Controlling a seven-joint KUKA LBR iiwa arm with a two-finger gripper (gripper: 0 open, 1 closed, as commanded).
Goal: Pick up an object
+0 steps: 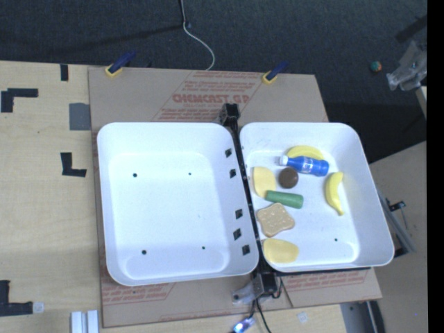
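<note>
Camera view, gripper: a grey metal part (408,71) sits at the far right edge, high above the bench and off to the side of both bins; it looks like part of the arm's end, but I cannot tell how the tool stands, wide or narrow, and nothing is seen held in it.

Camera view, right bin: the right bin (368,179) lies down and to the left of that grey part, and it is the nearer of the two.

Camera view, objects: all lie in the right bin, well apart from the tool. A blue bottle (306,164) lies on its side, touching a yellow piece (305,152) behind it. A brown round piece (288,179) sits just beside the bottle. A green stick (284,198) lies below that. A banana (335,192) lies alone, closest to the tool's side. A toast slice (276,219), a yellow wedge (263,181) and a yellow lump (280,250) lie along the far side from the tool, near the divide.

Camera view, left bin: the left bin (111,186) lies beyond the right one, farthest from the tool.

Step in hand: judged as the very start, before any approach.

Next move: reach over the right bin and descend on one item; the banana looks easiest, standing clear of its neighbours.
</note>
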